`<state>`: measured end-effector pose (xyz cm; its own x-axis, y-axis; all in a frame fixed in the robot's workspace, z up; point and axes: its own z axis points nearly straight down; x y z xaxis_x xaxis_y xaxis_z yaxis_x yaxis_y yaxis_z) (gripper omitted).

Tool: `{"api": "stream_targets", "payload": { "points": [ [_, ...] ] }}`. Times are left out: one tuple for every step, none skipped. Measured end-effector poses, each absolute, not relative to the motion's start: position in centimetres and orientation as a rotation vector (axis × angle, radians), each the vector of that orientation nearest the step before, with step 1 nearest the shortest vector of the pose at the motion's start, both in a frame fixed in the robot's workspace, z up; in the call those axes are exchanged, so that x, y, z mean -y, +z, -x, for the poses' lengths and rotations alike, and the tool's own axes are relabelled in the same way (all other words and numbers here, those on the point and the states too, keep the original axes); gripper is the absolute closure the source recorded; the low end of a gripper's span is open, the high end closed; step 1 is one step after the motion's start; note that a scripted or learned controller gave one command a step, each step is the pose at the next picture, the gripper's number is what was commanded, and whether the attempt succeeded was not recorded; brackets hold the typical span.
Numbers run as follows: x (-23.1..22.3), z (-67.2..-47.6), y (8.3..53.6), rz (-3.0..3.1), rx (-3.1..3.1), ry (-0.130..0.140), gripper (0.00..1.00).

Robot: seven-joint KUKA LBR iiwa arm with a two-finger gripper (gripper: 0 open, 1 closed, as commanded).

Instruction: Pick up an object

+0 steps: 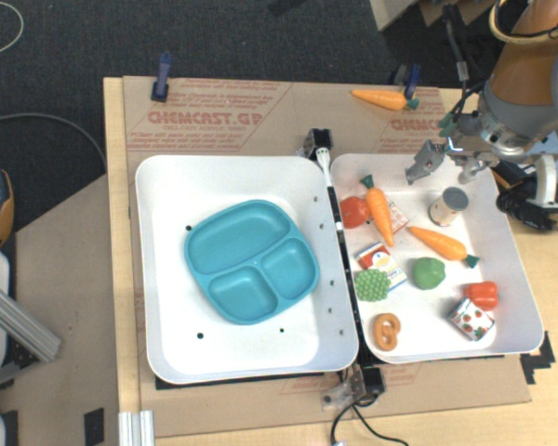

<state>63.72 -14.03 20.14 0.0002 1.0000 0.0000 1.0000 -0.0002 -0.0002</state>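
We see the end effector [449,161] hanging over the far part of the right bin [525,291], its two fingers [424,163] spread apart with nothing between them. Just beneath and nearest to it lies a small grey can [446,205] on its side. Beside that, an orange carrot [438,242] points toward the bin's right wall, and a second carrot [379,212] lies next to a red tomato [353,212] by the left wall. Further toward us sit a green pepper [429,273], a green broccoli piece [372,285], a small printed carton [377,256], a pretzel [386,330], a red pepper [482,294] and a patterned box [471,319]. The left bin [158,277] holds a blue divided plate [251,261]. On the tabletop [260,114] beyond the bins, a third carrot [379,98] lies alone.
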Motion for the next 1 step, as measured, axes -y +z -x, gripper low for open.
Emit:
{"api": "stream_targets", "payload": {
  "points": [
    [6.88,-65.42,26.76,2.218,2.234,-0.009,0.00]
  ]
}}
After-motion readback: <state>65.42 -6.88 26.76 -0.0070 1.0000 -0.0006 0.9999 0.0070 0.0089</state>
